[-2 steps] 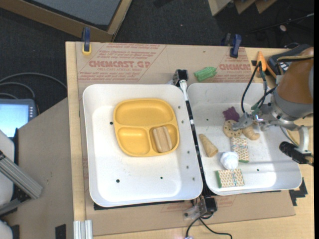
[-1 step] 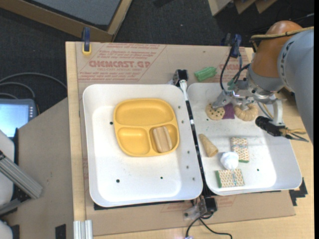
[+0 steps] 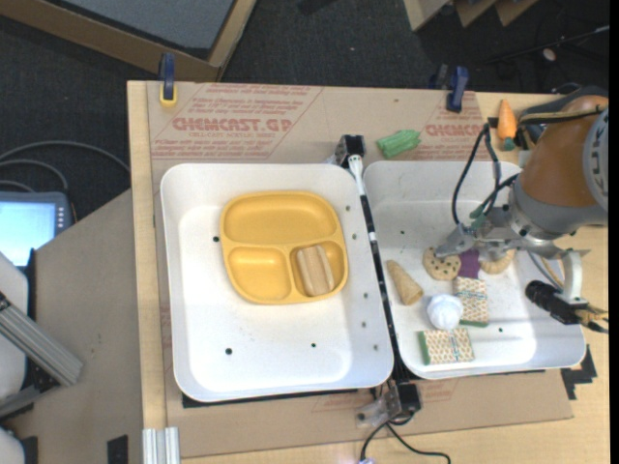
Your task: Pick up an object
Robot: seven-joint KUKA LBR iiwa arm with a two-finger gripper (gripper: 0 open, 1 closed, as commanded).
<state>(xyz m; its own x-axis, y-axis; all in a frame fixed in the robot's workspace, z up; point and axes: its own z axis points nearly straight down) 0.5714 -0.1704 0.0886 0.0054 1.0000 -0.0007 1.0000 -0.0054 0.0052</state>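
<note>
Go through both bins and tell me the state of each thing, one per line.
Yellow plate: flat in the left bin.
Bread piece: lying in the plate's lower right compartment.
Cookie: flat in the right bin, beside the gripper.
Cone: on its side.
White ball: resting beside a patterned packet.
Green object: on the bench, outside both bins.
Gripper: low over the right bin; grip unclear.

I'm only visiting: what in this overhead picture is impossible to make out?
Camera view, in and over the right bin:
- the gripper: the wrist and cables cover its tip, so whether it grips anything is unclear.
- the purple object: partly under the gripper, its kind unclear.
- the patterned packet: print too small to read.
- the arm: cut off by the right edge.
</note>
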